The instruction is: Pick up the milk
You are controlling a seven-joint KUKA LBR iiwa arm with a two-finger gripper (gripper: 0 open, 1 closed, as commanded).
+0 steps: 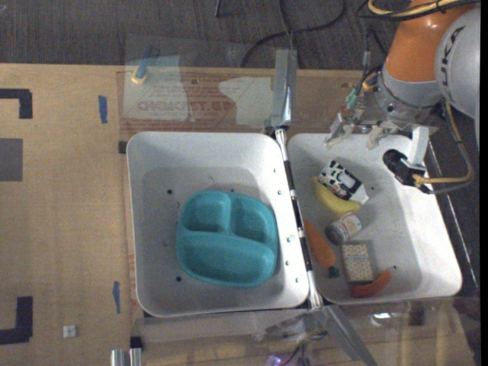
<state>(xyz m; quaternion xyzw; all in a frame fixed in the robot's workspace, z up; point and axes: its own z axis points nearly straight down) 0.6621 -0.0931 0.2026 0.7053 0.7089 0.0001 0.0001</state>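
A teal divided plate (226, 239) fills the left bin (149, 158). In the right bin (427, 258), the cow-patterned milk carton (341, 180) lies toward 11 o'clock, touching a banana (335, 200) at its 6 o'clock; a can (344, 228), a small box (357, 261) and two carrots sit below. The gripper (357, 130) hovers at the carton's 12 o'clock, fingers spread, grasping nothing.

Pretty soft, even overhead light, kinda washed out. White bins (145, 155) nearly blow out, shadows are faint, whole frame's a bit blurry and grainy.
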